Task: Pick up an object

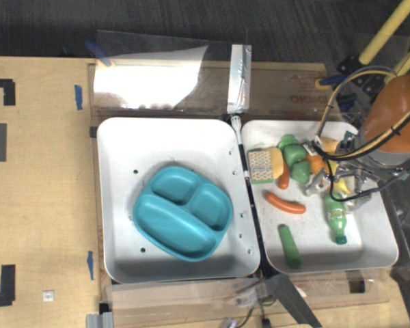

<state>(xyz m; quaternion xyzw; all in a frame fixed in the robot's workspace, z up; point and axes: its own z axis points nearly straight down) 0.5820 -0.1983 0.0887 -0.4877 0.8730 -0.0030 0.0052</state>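
Tool: the tool [326, 183] is hanging low in the right bin [379, 251], at the edge of the toy cluster; whether it is apart or together cannot be told under the cables.
Arm: the grey arm with its orange band [396, 115] is reaching in from the right.
Nearest pieces: a green bottle [337, 224] is lying just below the tool; green pieces [295, 157] and a small orange piece [316, 162] are crowding just beside it.
Further pieces: a red-orange sausage [285, 203] and a dark green stick [289, 244] are lying apart, in open floor.
Left bin: the left bin [116, 156] is carrying a teal divided plate [183, 212].
Handling advice: choosing an isolated piece is looking wiser than the cluster; closing across its narrow width, centred, and lifting straight up.
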